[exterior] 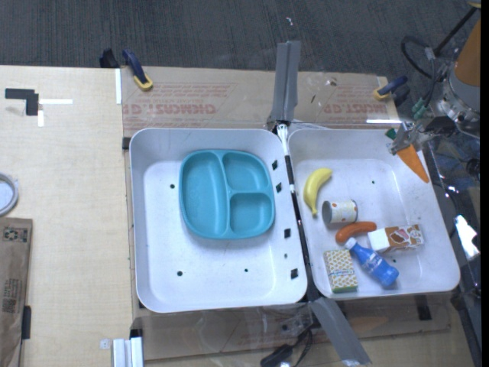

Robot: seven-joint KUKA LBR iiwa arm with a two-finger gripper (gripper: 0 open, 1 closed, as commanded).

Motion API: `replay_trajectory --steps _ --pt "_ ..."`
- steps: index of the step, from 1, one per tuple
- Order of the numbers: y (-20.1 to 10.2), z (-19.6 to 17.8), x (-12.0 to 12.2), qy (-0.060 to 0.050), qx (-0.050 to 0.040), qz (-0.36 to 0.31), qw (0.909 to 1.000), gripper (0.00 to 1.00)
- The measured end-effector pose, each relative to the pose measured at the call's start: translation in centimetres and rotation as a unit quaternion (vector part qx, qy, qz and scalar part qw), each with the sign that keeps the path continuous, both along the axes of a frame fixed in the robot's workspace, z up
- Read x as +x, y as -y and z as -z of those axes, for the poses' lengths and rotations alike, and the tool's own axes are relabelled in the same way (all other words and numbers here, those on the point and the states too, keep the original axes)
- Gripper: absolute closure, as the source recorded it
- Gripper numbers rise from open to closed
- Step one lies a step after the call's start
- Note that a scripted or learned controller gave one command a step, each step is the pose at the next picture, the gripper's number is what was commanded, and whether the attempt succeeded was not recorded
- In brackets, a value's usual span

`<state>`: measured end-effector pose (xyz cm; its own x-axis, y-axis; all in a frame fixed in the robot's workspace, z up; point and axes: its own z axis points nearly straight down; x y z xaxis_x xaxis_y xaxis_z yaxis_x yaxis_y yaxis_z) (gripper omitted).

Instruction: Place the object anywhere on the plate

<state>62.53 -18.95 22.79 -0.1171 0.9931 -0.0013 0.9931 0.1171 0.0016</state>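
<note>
Gripping an orange carrot [414,161] in the gripper [406,139], hanging well right of the blue plate [227,194].

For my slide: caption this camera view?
Blue divided plastic plate in left white bin; tool holds orange carrot over right bin.
</note>
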Motion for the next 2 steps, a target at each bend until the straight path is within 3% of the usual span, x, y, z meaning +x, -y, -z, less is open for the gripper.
replay_trajectory --steps 1,2 --pt "-15.0 0.8 -4.5 -0.002 0.0003 -0.029 0.9996 1.0" --pt "-23.7 3.7 1.2 -0.001 -0.0002 -0.188 0.9821 1.0"
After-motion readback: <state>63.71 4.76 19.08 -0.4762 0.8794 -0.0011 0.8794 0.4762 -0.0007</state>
